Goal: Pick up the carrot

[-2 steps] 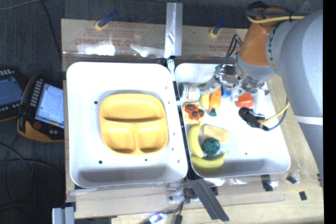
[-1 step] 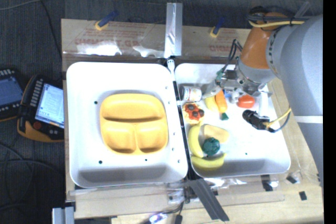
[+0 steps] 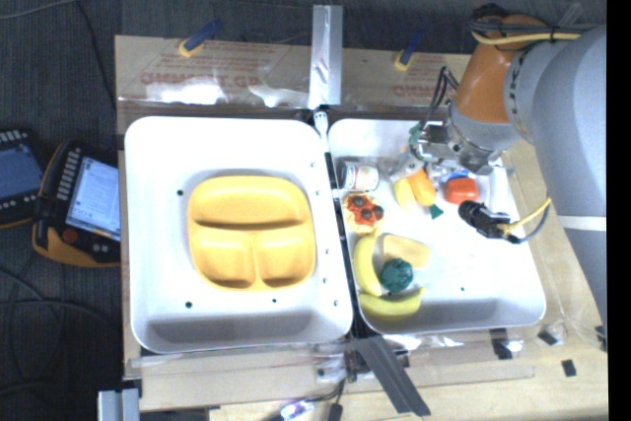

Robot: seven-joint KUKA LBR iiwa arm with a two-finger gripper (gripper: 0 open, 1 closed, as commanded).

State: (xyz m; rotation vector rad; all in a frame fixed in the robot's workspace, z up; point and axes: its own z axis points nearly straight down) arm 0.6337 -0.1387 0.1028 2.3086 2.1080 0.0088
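The small orange plastic carrot (image 3: pixel 422 187) is lying unlifted in the right white bin (image 3: pixel 493 301); I am hovering beside it, unsure whether my jaws are parted.

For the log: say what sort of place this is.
Probably a robot lab test bench: two white bins side by side, toy food like a banana, and a teach pendant on carpet beside the bench.
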